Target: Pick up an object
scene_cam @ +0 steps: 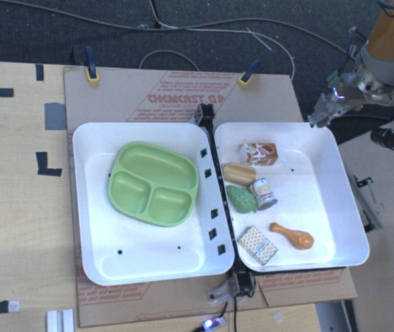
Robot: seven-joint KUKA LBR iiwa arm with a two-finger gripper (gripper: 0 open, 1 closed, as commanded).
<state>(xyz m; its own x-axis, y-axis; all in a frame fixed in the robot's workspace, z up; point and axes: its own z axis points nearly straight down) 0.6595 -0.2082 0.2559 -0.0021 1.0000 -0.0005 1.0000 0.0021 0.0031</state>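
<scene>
- Plainly on offer in the right bin: glossy orange drumstick-shaped toy near the front wall, apart from the rest.
- Nearby: checkered box, small can touching a crumpled green piece, tan roll, brown-and-white packet.
- Hard to judge: gripper beyond the bin's far right corner, blurred, grip state impossible to tell.
- Smooth green compartment tray in the left bin.

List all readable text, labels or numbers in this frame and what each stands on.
"CHEMCAST GP", in red, repeated across the brown board under the bins; its smaller red lines are too blurred to read.
Snack packet: print there, unreadable.
Small can: label too small to read.
Checkered box: pattern, no legible words.
</scene>
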